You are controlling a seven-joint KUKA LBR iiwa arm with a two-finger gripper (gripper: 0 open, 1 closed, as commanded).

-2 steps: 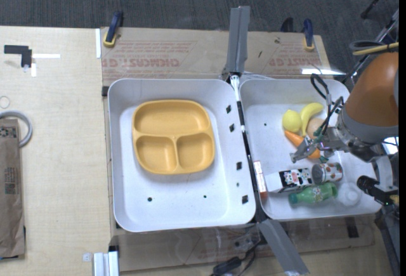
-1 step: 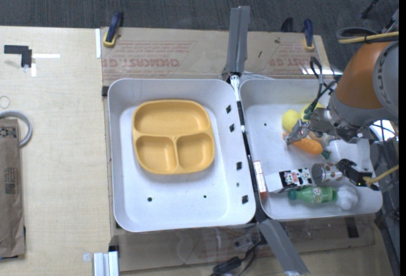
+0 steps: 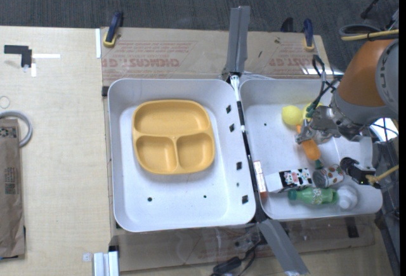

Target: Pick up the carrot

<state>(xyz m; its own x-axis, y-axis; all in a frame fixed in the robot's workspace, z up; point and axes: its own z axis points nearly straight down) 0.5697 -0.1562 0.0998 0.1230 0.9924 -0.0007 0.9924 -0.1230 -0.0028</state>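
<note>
The carrot [image 3: 311,151] is a short orange piece lying in the right bin [image 3: 269,135], near its middle. My gripper [image 3: 307,131] is low over the carrot's far end, at or just above it. The arm with its orange band [image 3: 368,75] reaches in from the right and hides the bin's far right corner. I cannot see whether the carrot is held; it looks to be resting on the bin floor.
A yellow lemon [image 3: 291,115] lies just left of the gripper. In front of the carrot are a cow-patterned carton [image 3: 294,178], a small can [image 3: 330,175] and a green bottle [image 3: 313,196]. The left bin [image 3: 127,205] holds a yellow divided plate [image 3: 172,136].
</note>
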